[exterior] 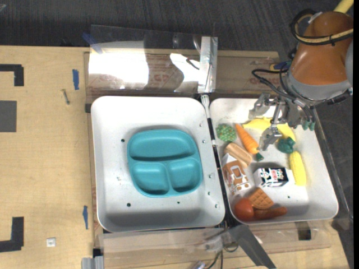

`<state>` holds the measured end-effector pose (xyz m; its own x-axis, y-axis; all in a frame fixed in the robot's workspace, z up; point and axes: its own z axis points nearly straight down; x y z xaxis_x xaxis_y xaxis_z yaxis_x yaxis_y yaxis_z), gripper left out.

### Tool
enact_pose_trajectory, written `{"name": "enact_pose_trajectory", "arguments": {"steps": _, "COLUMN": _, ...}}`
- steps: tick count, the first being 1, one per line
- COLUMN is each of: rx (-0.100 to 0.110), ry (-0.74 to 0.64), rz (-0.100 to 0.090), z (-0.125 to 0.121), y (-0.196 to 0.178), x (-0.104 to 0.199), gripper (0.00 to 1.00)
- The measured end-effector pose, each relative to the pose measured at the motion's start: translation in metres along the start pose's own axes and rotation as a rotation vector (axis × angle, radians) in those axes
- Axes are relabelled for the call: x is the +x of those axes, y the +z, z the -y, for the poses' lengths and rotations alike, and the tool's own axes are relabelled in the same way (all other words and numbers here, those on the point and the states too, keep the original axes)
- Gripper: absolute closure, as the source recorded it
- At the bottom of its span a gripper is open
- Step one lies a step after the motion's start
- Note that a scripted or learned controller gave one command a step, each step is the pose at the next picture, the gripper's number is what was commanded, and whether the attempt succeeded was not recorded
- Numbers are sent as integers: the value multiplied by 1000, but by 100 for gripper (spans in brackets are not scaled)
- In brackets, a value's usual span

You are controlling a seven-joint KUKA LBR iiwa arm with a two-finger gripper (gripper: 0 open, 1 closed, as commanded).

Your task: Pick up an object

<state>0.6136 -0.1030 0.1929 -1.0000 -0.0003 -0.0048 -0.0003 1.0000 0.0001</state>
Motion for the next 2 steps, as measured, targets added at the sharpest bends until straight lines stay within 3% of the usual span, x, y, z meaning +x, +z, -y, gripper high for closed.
{"name": "enact_pose_trajectory", "arguments": {"steps": 1, "rx": 2, "ry": 0, "rz": 10, "z": 10, "y": 92, "x": -10, "gripper": 0}}
{"name": "enact_pose_trajectory", "arguments": {"steps": 2, "rx": 5, "ry": -33, "rz": 17, "z": -7, "y": 96, "x": -23, "gripper": 0}}
